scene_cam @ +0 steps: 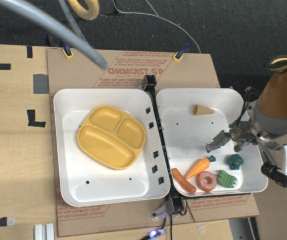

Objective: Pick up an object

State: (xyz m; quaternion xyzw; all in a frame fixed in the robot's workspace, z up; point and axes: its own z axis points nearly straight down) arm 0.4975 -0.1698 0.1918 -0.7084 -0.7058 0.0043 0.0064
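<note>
Reaching in from the right, the arm (276, 101) holds its jaws (228, 140) low over the right bin (183, 101); two dark fingers spread apart, one pointing left toward the bin's middle, and nothing sits between them. Just below the jaws lie the toys: a carrot (198, 167) tilted up to the right, a teal piece (235, 161) near the bin's right wall, a green broccoli (227, 179), a pink donut (207, 181) touching the carrot's lower end, and a red sausage (183, 181) along the front left corner. A tan wedge (203, 110) rests apart near the back wall. A black divider (156, 134) joins this bin to the left bin (66, 134), which holds a yellow tray (112, 136) with three compartments. Both bins sit on cardboard (128, 69) printed in red with "CHEMCAST GP", the smaller lines too blurred to read. The cardboard lies on the tabletop (8, 144).
</note>
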